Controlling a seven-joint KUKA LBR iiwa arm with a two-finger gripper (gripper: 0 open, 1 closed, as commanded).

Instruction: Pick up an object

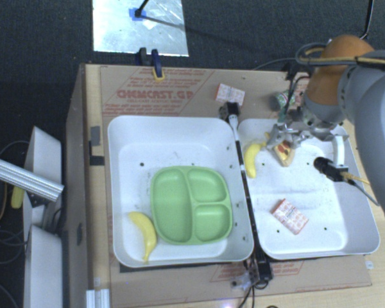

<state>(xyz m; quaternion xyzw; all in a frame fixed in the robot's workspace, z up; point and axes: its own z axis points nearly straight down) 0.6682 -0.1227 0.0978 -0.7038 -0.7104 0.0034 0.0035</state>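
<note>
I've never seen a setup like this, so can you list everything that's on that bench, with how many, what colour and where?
Bins: two, white, side by side on the bench.
Divided plate: one, light green, in the left bin.
Bananas: two, yellow; one in the left bin beside the plate, one at the left wall of the right bin.
Small packet: one, red and white, lower middle of the right bin.
Small object: one, yellowish with red, top of the right bin, under the gripper; too small to identify.
Cardboard sheet: one, brown with red print, under the bins.
Arm: one, grey with orange band, reaching in from the right.
Gripper: one, over the small object.
</note>
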